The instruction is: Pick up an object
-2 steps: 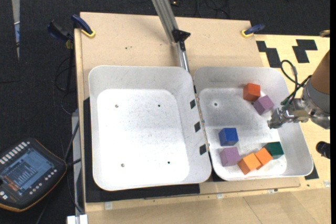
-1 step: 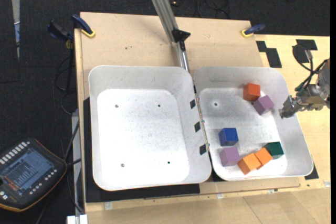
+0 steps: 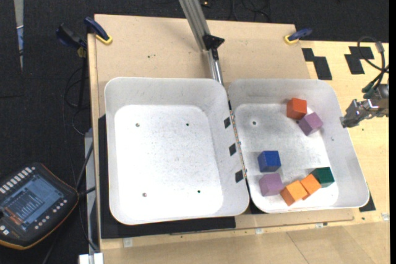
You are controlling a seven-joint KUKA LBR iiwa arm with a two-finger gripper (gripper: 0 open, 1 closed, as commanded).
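Several small blocks lie in the right bin (image 3: 334,151). An orange cube (image 3: 297,107) and a purple cube (image 3: 310,123) sit close together near its far right corner. A blue cube (image 3: 268,161) rests toward the left wall, with a second purple cube (image 3: 270,183) just in front of it. An orange block (image 3: 295,190) and a green cube (image 3: 323,177) touch each other near the front rim. My gripper (image 3: 361,111) hangs at the view's right edge, just outside the bin's right rim and level with the upper purple cube, with nothing seen in it.
The left bin (image 3: 124,133) stands beside the right one, their rims meeting in the middle. A slanted metal pole (image 3: 192,6) ends at the bins' far junction. Clamps (image 3: 99,31) sit at the bench's back corners. A teach pendant (image 3: 31,204) lies at the lower left.
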